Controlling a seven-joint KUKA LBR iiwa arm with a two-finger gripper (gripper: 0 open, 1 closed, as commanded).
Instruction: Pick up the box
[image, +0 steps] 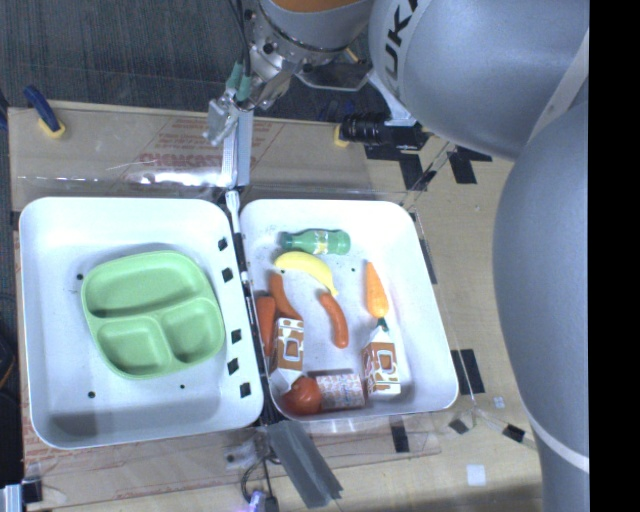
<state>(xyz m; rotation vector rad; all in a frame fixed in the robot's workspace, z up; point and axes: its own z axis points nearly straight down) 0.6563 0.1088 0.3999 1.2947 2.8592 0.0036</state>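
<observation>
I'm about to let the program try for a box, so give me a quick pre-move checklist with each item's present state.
1. Target in view: small white-and-orange carton box in the right white bin: ok.
2. Box top unobstructed: ok.
3. Neighbours: orange carrot just above, flat packet beside it: not ok, crowded.
4. Gripper over the box: not ok, it hangs at the bins' far edge.
5. Gripper state: cannot tell.

Gripper (236, 165) poised high; arm overhead
</observation>
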